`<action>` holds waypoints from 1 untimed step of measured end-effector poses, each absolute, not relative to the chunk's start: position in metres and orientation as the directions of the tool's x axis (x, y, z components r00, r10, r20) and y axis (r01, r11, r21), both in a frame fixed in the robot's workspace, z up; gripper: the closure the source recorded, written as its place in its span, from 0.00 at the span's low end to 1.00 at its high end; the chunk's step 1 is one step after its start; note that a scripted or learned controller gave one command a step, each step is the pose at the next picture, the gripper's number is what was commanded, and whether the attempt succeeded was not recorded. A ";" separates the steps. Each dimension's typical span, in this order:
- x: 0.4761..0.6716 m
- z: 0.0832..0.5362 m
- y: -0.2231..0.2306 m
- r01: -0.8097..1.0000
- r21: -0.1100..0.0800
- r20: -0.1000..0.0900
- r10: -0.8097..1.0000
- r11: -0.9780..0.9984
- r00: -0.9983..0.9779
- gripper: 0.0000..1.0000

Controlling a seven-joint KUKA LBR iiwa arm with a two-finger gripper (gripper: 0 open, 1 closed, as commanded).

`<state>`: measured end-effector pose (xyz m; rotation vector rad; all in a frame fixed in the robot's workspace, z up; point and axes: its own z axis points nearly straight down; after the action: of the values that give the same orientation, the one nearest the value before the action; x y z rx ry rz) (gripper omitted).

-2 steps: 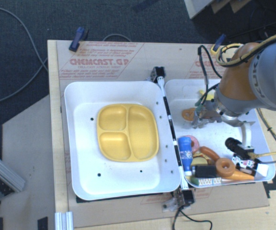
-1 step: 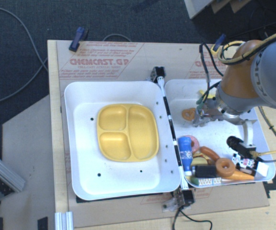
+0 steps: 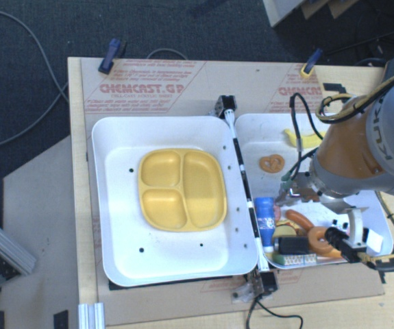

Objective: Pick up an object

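My gripper (image 3: pixel 294 188) hangs low over the middle of the right bin (image 3: pixel 251 130), under the grey and orange wrist. Just in front of it lie a blue bottle with a red label (image 3: pixel 265 216), a red-orange sausage shape (image 3: pixel 297 218), an orange ring (image 3: pixel 318 239) and a black block (image 3: pixel 293 245). A small brown pretzel (image 3: pixel 273 163) sits left of the gripper toward the bin's back. A yellow piece (image 3: pixel 299 140) lies further back, partly behind a black cable. The arm hides the bin's right part.
The left bin (image 3: pixel 114 204) holds a yellow divided plate (image 3: pixel 182 188). A black rail (image 3: pixel 241 177) with clamps separates the bins. Cables loop over the right bin's back edge. A white and black part (image 3: pixel 356 226) juts out near the front right.
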<state>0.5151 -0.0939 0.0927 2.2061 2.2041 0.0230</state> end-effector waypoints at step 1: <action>0.516 0.102 -0.094 1.000 0.029 -0.006 1.000 -0.002 0.002 1.00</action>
<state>0.5155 -0.0937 0.1024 2.2064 2.2015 0.0249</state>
